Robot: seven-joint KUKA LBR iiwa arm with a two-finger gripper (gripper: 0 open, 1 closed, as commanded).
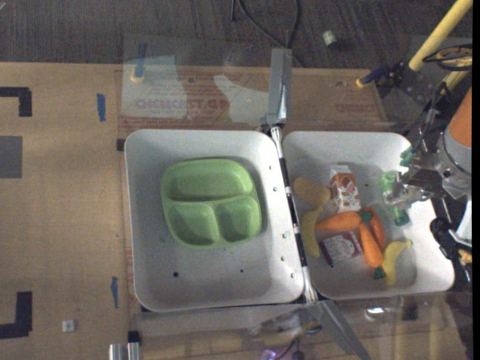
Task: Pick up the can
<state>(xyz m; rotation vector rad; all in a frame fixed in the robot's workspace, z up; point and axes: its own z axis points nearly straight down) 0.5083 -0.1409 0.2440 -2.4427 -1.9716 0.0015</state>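
Note:
The can (341,247), small with a red and white label, lies on its side in the right bin (431,276), near that bin's front. An orange carrot (341,222) rests just behind it and a second carrot (371,244) lies against its right side. My gripper (400,195) hangs over the right part of the same bin, to the right of the can and further back, apart from it. A pale green item (388,181) and a teal piece (403,217) sit close around the gripper.
The right bin also holds a small carton (345,190), a yellowish round fruit (311,191), a banana (309,232) at the left wall and another banana (394,257) at the front right. A green divided plate (212,201) lies in the left bin (142,223).

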